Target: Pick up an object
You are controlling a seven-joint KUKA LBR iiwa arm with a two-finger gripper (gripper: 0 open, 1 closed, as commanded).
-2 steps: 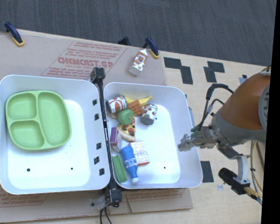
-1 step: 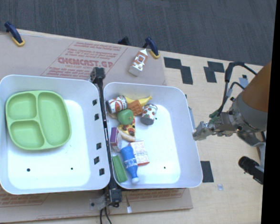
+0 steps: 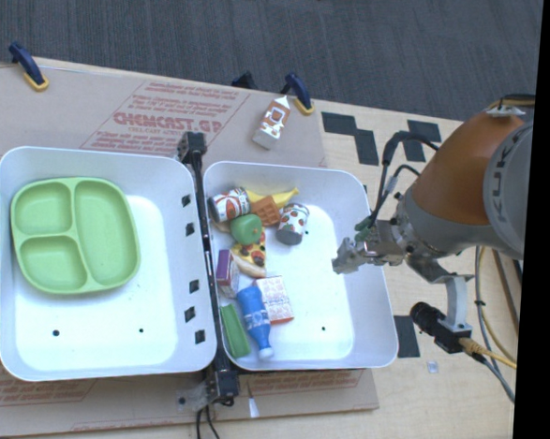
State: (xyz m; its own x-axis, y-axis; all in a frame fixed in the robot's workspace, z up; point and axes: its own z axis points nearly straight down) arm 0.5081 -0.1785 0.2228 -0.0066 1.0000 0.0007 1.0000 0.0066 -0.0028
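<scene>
The right bin (image 3: 342, 333) holds a heap of toy food along its left side: a blue bottle (image 3: 254, 321), a white and red carton (image 3: 274, 299), a pizza slice (image 3: 250, 254), a green pepper (image 3: 245, 228), a red and white can (image 3: 229, 206), a yellow piece (image 3: 274, 200) and a grey and white lump (image 3: 293, 225). My gripper (image 3: 347, 258) hangs over the right part of this bin, apart from the heap, with nothing seen in it.
The left bin (image 3: 88, 342) carries a green divided plate (image 3: 73, 234). A small white and orange carton (image 3: 273, 122) lies on the cardboard behind the bins. Blue clamps (image 3: 299, 92) hold the board's back edge.
</scene>
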